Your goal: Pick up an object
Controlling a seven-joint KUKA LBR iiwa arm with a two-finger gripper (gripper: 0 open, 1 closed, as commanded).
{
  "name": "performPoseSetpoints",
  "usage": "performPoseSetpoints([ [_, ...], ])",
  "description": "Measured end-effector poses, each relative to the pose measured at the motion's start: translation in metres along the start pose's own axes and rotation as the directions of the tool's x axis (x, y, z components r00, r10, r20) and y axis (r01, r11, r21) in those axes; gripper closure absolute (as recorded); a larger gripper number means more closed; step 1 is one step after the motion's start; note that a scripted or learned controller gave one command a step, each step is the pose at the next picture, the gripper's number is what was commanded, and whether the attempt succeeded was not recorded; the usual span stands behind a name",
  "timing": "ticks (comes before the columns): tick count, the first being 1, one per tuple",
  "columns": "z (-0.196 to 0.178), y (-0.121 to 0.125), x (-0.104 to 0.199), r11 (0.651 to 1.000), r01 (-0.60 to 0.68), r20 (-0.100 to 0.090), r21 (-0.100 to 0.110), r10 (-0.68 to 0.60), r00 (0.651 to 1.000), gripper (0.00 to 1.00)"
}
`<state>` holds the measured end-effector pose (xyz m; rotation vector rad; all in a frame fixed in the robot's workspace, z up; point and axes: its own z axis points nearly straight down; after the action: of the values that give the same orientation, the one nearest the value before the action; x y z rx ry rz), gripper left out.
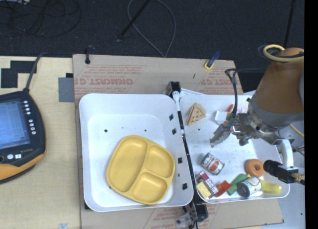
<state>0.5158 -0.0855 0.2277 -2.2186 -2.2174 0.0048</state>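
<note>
Plainly, nothing is picked up yet — my claw (222,134) hangs over the right bin (268,195) with its fingers apart and bare, and every object is left to take: the small can (212,163) just below it looks nearest, with the cheese wedge (195,114) up by the divider and a heap of toys (238,186) along the near edge. The left bin (94,123) carries a yellow divided plate (140,169). Both bins sit on cardboard (129,76) on the worktop, a tablet (17,128) lying left and dark floor behind — cables (154,14) trailing there.

Divided plate (140,169) in left bin (94,118), can (212,164) (among clutter) in right bin (208,118)
</note>
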Motion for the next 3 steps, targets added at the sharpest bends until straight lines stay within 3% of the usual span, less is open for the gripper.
performPoseSetpoints([
  [1, 0.102, -0.006, -0.013, 1.0, 0.0, -0.002, 0.009, 0.0, 1.0, 0.0],
  [2, 0.142, -0.005, -0.001, 1.0, -0.003, -0.001, 0.0, 0.003, 1.0, 0.0],
  [3, 0.14, -0.039, -0.004, 1.0, -0.001, 0.0, -0.006, 0.001, 1.0, 0.0],
])
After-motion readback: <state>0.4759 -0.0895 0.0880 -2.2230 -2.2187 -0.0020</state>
